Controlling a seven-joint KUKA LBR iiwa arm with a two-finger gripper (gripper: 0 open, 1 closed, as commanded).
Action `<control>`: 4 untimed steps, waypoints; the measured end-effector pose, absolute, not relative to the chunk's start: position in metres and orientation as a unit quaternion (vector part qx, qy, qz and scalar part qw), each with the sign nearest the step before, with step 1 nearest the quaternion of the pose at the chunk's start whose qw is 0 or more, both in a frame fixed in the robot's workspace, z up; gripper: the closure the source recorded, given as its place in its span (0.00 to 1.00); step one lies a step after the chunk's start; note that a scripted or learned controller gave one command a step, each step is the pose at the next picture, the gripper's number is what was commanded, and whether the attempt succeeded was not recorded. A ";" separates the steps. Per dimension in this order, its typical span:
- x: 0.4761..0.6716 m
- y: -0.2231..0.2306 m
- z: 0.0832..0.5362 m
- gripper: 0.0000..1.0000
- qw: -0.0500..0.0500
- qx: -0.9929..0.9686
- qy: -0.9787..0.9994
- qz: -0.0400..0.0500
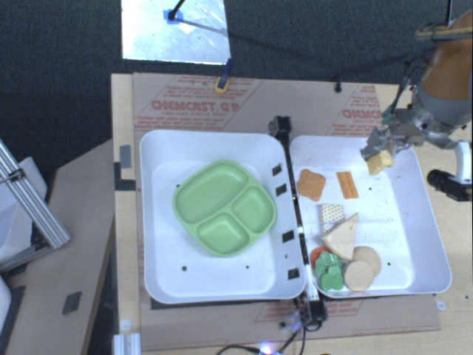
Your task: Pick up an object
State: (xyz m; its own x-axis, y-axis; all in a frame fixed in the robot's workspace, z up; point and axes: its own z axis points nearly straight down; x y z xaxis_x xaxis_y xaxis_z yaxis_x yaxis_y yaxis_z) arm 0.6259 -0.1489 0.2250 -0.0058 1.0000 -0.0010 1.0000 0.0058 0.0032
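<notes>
My gripper [378,154] hangs over the back of the right bin [421,220], reaching in from the right. A small pale yellow chunk [381,161] sits between its fingers, lifted off the bin floor. Below in the right bin lie an orange toast-like piece [311,184], an orange stick [346,185], a checkered cracker [332,213], a pale wedge [342,236], two tan round discs [362,267], green pieces [330,274] and a red piece [318,256].
The left bin [159,198] holds a green divided plate [225,207]. A black divider [294,205] runs between the two bins. A shiny sheet [176,21] lies behind the bench. Metal rails [29,205] stand at the far left.
</notes>
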 end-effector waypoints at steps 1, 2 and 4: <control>0.608 -0.111 0.225 1.00 0.000 0.705 0.710 0.000; 0.591 -0.064 0.217 1.00 -0.001 0.704 0.710 0.000; 0.534 0.031 0.234 1.00 -0.001 0.704 0.711 0.001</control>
